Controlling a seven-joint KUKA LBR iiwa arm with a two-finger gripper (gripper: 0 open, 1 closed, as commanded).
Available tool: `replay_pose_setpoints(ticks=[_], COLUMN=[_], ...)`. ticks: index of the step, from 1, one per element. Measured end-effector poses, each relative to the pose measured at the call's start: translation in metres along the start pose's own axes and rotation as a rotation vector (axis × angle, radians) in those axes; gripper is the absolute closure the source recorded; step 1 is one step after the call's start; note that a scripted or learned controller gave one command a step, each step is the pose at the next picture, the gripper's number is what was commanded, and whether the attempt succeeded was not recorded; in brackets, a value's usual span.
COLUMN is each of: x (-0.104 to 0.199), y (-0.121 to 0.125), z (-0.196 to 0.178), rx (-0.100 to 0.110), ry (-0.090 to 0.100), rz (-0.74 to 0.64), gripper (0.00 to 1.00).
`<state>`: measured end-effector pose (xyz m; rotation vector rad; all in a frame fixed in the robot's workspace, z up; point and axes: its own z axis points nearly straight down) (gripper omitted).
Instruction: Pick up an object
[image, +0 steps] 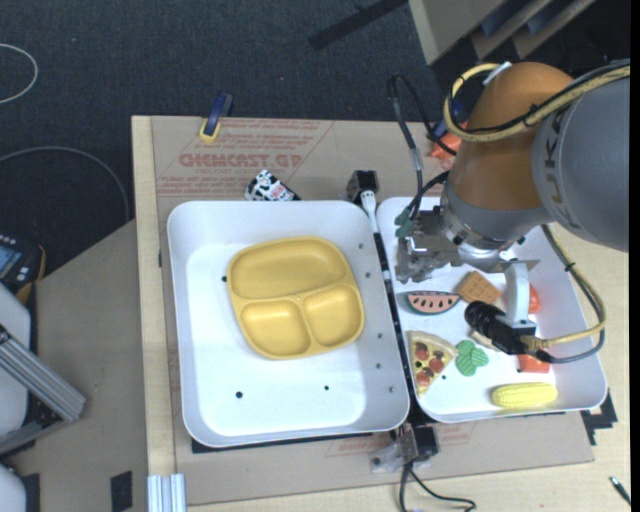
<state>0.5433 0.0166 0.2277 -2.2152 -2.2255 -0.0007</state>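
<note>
I can't tell how the jaws stand, so I'd lower the gripper squarely over the watermelon slice before closing.

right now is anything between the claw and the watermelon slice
Nothing visible. The claw hangs in the right bin, just above the watermelon slice; the pizza slice and corn lie nearer the front.

In the left bin a yellow divided plate fills the middle, with bare floor near. The right bin is crowded: watermelon slice, pizza slice, corn beside the arm.
</note>
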Motion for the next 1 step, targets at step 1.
replay_pose_setpoints(ticks=[1], x=[0.0302], y=[0.0047], z=[-0.0067], rx=[-0.003], ry=[-0.001], rz=[0.001], gripper=[1.00])
